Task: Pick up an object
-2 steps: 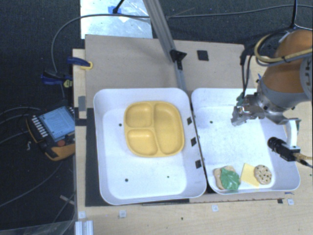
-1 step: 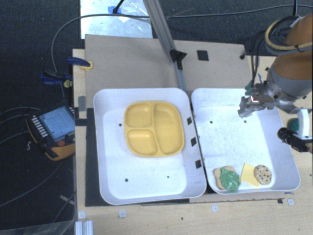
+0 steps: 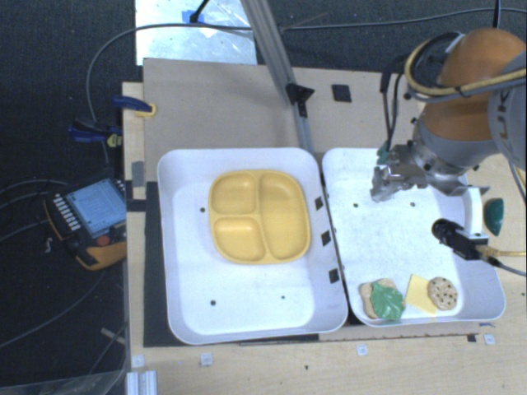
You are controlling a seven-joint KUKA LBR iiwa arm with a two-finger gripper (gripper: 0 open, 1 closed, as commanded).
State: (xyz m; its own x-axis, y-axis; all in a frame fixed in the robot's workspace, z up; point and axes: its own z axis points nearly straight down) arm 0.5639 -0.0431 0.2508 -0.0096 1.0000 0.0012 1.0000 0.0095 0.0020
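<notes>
Two white bins sit side by side on the bench, and in the right bin [image 3: 412, 245] three small items crowd the near edge: a green-topped piece [image 3: 384, 299], a yellow wedge [image 3: 420, 294] and a cookie [image 3: 443, 292]. Well apart from them, the gripper [image 3: 385, 183] hangs over the bin's far part, and I cannot tell how its fingers stand. A yellow divided plate [image 3: 259, 217] lies in the left bin [image 3: 247, 303].
</notes>
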